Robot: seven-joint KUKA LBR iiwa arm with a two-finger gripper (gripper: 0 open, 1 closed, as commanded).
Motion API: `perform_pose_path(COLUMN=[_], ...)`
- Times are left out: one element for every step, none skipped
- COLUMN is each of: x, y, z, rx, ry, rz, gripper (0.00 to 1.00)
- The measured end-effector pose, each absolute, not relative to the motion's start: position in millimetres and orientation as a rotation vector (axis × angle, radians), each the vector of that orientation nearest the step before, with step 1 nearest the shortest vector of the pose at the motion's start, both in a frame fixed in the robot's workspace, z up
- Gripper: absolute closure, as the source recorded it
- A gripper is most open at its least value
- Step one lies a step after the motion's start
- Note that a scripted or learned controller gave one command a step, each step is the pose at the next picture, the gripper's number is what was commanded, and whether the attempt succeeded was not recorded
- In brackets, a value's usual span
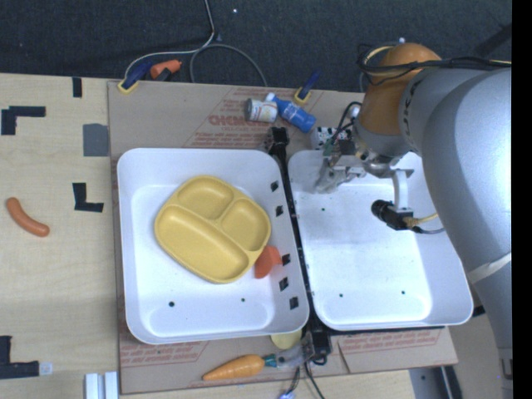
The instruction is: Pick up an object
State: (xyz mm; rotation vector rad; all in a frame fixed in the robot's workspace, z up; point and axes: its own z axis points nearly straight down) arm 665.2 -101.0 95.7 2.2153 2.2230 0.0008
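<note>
- My gripper (332, 173) hangs low over the far-left corner of the right bin (374, 293), close to the divider between the two bins; I see nothing carried there, so by my reading the pick is not yet done and the whole of it is left: reach, close, lift.
- Whether my gripper is apart or together I cannot tell; it is small and tangled with cables in this view.
- The likeliest things to take lie in the left bin (137, 214): a yellow divided plate (212, 227) lies flat in its middle, and a small orange piece (267, 262) sits touching the plate's near-right edge, close to the divider.
- Both lie to my gripper's left and nearer the camera, across the divider; the orange piece is the nearer of the two, the plate beyond it.
- Outside the bins, well apart from me, lie a toy carrot (235, 367) at the near edge of the bench and a toy sausage (27, 217) far to the left.
</note>
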Motion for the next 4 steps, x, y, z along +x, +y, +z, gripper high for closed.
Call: perform_pose_path(x=[582.0, 585.1, 535.6, 617.6], y=[-22, -26, -76, -91], z=[188, 184, 184, 184], rx=[2.217, 2.221, 2.226, 2.214], ry=[2.232, 2.225, 2.219, 2.222], rz=[0.001, -0.001, -0.005, 0.004], gripper=[1.0, 0.0, 0.0, 0.0])
